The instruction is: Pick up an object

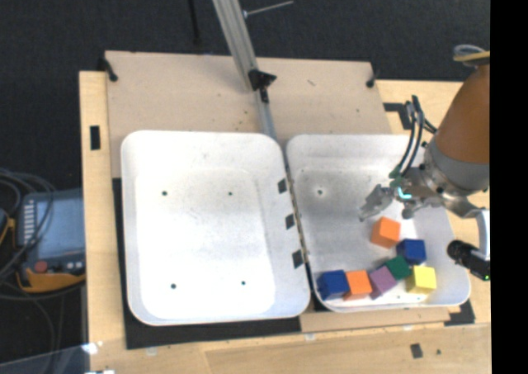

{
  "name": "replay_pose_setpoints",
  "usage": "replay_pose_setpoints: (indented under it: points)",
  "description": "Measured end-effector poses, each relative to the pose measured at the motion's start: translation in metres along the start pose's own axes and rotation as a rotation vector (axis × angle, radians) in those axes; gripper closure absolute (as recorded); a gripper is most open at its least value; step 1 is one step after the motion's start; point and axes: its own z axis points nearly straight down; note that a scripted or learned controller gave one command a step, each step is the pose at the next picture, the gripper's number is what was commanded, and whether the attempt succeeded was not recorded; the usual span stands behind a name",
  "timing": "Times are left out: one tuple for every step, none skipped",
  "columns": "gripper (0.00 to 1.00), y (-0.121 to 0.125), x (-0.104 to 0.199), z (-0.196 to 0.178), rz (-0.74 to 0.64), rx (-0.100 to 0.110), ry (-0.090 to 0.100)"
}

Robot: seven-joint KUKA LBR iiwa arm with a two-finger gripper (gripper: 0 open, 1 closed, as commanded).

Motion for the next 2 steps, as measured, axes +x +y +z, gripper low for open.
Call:
replay_pose_setpoints:
  points:
    - [0.0, 0.001, 0.0, -0.002, 0.002, -0.005, -0.001]
    - [0.0, -0.002, 0.003, 0.041, 0.006, 0.001, -0.004]
